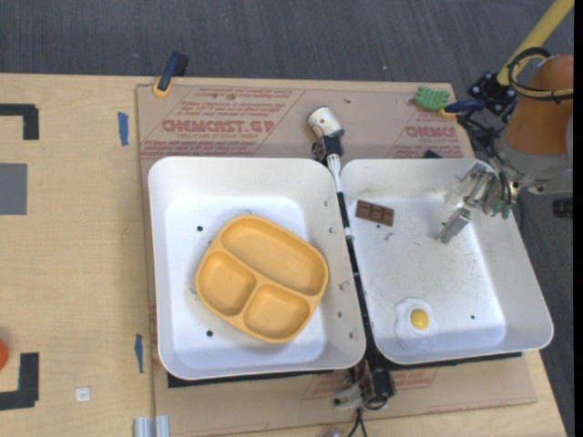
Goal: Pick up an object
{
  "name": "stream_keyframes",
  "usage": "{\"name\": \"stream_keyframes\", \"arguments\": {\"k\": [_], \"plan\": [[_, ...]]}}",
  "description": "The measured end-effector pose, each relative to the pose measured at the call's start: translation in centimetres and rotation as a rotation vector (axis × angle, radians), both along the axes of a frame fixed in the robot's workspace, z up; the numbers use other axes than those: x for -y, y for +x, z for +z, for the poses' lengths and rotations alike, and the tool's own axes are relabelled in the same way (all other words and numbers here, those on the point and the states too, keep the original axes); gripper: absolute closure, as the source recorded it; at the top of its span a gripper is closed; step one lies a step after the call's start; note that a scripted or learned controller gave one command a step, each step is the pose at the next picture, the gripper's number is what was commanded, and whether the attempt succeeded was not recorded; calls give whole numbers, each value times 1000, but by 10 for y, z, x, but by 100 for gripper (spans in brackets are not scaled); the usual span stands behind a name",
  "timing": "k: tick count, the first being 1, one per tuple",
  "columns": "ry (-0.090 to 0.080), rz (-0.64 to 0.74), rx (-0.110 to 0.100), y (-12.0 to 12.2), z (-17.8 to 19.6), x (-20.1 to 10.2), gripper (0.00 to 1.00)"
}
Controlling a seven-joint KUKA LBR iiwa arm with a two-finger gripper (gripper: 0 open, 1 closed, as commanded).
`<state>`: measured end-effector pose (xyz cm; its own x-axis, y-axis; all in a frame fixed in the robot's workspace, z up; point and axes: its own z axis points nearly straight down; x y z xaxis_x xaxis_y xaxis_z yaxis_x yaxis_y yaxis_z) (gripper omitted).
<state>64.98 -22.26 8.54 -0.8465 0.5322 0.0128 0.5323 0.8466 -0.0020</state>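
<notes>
The gripper hangs over the right bin, fingers slightly apart, holding nothing. The chocolate piece lies near, to its left; it should move there and descend straight, I think.

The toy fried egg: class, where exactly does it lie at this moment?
The toy fried egg lies in the right bin, near its front edge and left of centre, well below the brown chocolate piece and apart from the gripper.
</notes>
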Motion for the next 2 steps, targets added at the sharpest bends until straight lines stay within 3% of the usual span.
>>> {"name": "stream_keyframes", "arguments": {"k": [1,2], "plan": [[11,-344,-14,8,-1,-14,0],[8,-147,-22,9,-1,-3,0]]}}
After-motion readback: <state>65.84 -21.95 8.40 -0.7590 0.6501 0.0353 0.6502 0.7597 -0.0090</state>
